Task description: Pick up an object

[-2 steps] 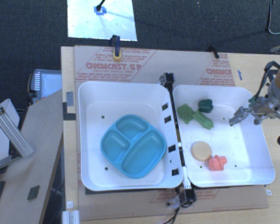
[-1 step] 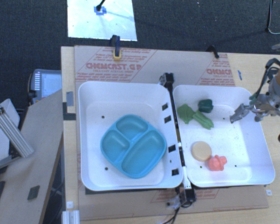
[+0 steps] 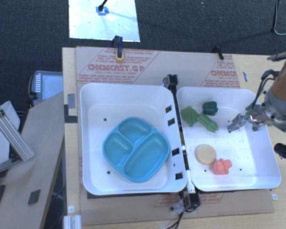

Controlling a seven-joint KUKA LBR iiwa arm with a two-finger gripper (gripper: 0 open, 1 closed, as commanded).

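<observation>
The fingers are seen low over the right bin, near its right wall, and nothing is seen between them; they appear parted, angled down toward the left. The grey arm is seen entering from the right edge above the bin's far right corner.

No obstacle lies directly between the fingers and the nearest pieces. Just to the left of the fingers a light green piece is laid, long and lumpy like a toy vegetable. Touching its far end, a darker green block is set, small and rounded. Nearer the camera and to the left of the fingers, a tan disc is laid flat on the bin floor. Just beside it, a salmon-pink lump is placed, knobbly in outline. All four pieces are kept apart from the fingers by bare white floor.

The left bin is separated from the fingers by the black clipped seam where the two bins meet. In it a blue plate is held, smooth plastic, rounded at the corners and divided into three compartments.

Both bins are shallow, white and glossy, and are set on a printed cardboard sheet over the table.
</observation>
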